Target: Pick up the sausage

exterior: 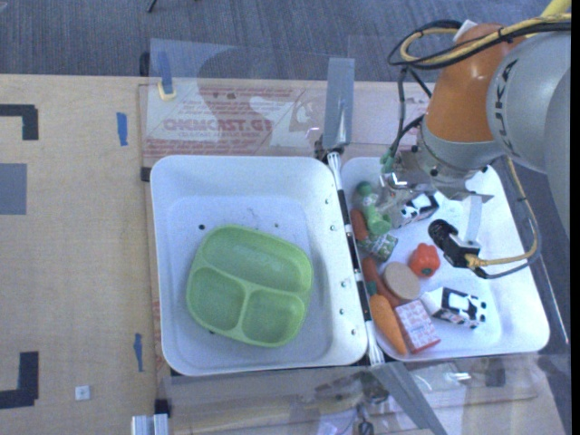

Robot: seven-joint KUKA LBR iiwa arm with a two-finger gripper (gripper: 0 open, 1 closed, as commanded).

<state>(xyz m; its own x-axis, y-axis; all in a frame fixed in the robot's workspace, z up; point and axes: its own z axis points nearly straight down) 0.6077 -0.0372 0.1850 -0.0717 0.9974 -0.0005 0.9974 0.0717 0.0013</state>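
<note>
Your gripper (391, 188) hangs over the right bin's (526, 320) upper left corner, its state hard to tell, while the sausage (360, 224) lies just below it along that bin's left wall.

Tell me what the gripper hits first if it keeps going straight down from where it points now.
Probably the green-and-clear packet by the right bin's left wall, below the gripper; depth is unclear.
</note>
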